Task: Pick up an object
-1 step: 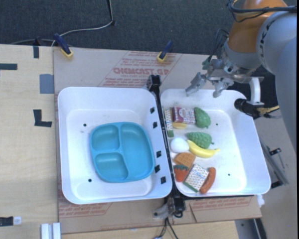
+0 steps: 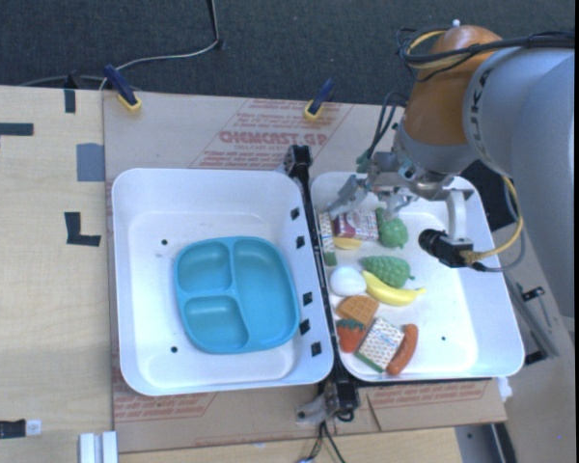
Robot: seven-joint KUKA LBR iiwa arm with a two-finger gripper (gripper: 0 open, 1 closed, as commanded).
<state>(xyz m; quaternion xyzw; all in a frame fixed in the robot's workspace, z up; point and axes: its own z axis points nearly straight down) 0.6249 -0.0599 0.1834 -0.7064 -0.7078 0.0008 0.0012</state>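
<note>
My gripper hangs over the back of the right bin, its two fingers spread apart and nothing between them. Just below the fingertips lie a small printed carton and a round green piece. Further forward in the same bin sit a leafy green toy, a banana, a white egg, a waffle, a red piece, a second small box and a sausage.
A blue divided plate lies in the left bin. A black divider with clips runs between the bins. The arm's grey body and cables loom over the right bin's back right corner.
</note>
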